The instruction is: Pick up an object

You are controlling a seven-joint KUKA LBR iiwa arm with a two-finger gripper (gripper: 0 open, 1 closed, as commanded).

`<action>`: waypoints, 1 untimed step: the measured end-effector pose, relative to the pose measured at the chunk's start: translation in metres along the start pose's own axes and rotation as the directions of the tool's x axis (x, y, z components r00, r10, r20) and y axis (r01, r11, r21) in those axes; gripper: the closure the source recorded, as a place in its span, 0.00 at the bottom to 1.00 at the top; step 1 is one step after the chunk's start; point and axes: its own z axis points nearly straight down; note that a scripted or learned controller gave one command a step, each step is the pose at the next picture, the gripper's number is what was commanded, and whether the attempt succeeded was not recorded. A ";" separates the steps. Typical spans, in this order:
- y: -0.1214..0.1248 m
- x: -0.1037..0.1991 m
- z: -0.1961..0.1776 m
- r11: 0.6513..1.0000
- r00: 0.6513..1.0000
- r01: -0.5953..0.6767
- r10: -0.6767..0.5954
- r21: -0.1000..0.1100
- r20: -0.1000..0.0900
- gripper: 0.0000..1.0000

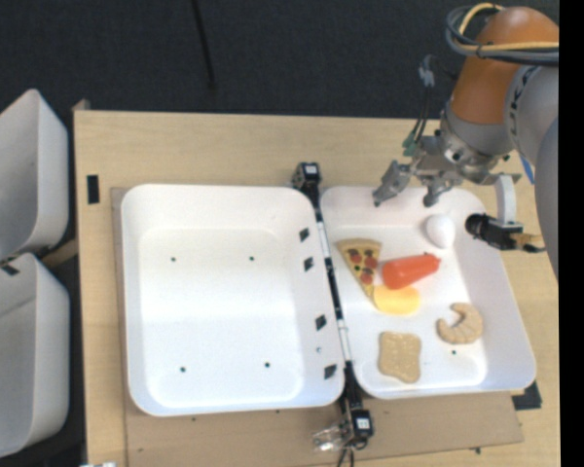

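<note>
From my remote station: the worktop [97, 154] carries two white bins, the left bin [214, 300] at frame centre and the right bin [496, 339] at lower right. My arm [492, 76] reaches in at upper right, its tool [409, 191] hanging open with nothing between the fingers, over the right bin's upper edge. In that bin lie an orange carrot [409, 270], a pizza slice [360, 261], a yellow piece [397, 302], a toast slice [399, 355], a bitten biscuit [460, 325] and a white egg [439, 229]

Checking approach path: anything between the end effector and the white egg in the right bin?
Nothing visible. The end effector, fingers spread, sits over the right bin's far edge; the white egg lies just nearer the camera, bare bin floor between them.
</note>
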 end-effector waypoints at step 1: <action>-0.084 -0.061 0.085 1.000 1.000 -0.008 0.008 0.014 0.001 0.00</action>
